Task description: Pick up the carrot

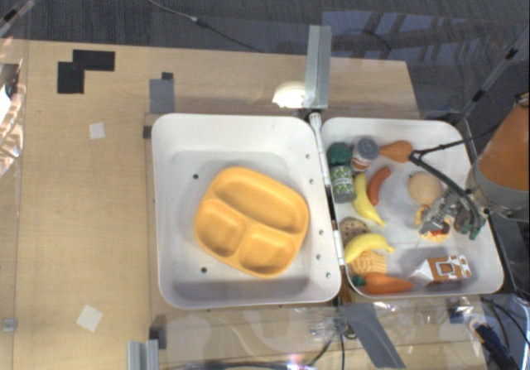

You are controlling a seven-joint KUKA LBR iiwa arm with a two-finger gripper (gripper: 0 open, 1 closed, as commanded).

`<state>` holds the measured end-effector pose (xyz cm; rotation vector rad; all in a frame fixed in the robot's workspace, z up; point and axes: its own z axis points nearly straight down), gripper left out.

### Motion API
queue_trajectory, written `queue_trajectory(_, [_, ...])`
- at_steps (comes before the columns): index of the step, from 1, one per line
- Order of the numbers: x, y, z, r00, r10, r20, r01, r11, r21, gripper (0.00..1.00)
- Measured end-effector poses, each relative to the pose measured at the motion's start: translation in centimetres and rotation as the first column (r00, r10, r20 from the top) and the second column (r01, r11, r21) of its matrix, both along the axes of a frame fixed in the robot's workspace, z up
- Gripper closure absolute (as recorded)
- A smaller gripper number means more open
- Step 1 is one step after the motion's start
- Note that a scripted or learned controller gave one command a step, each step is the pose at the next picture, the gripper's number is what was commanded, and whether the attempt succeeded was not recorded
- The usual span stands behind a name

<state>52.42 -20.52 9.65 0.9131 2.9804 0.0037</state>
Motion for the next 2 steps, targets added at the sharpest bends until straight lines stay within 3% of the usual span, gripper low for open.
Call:
queue_trajectory(1, [-0.1, 0.8, -0.5, 1.0, 0.008, -0.008, -0.008, 1.0, 0.012, 0.0])
queue_trajectory(2, [6.0, 1.7, -0.5, 0.977, -0.213, -0.008, 0.213, 0.977, 0.02, 0.0])
